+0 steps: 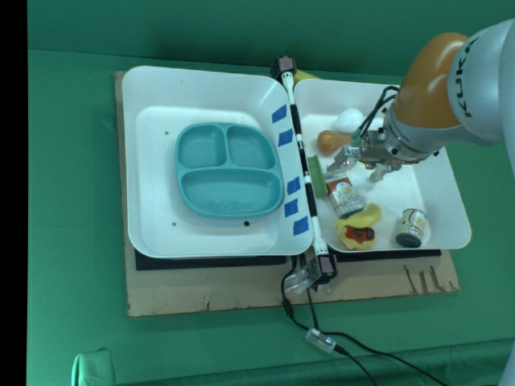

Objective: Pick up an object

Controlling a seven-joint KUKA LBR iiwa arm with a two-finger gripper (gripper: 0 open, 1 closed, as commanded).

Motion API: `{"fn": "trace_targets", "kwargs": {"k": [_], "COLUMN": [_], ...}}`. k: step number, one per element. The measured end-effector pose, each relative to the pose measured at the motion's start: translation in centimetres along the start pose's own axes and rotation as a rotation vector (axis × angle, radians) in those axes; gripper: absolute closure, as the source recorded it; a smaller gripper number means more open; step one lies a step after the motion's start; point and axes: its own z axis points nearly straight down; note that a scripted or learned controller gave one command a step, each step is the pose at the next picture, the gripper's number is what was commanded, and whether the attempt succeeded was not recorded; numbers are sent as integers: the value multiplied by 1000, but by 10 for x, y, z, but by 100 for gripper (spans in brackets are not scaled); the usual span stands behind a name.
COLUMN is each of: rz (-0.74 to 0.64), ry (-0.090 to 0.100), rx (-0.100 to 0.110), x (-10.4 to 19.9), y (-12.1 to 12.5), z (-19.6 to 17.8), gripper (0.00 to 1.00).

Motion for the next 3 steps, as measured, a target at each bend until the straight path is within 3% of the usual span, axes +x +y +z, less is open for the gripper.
{"fn": "trace_targets", "kwargs": {"k": [1,2,3], "rz": [8,0,0], "ry": [-6,3,3], "rx": [-15,12,12], "x": [-4,-7,-7], "y": [3,13,13], "z": [-15,-83,-83], "gripper": [100,100,0]}}
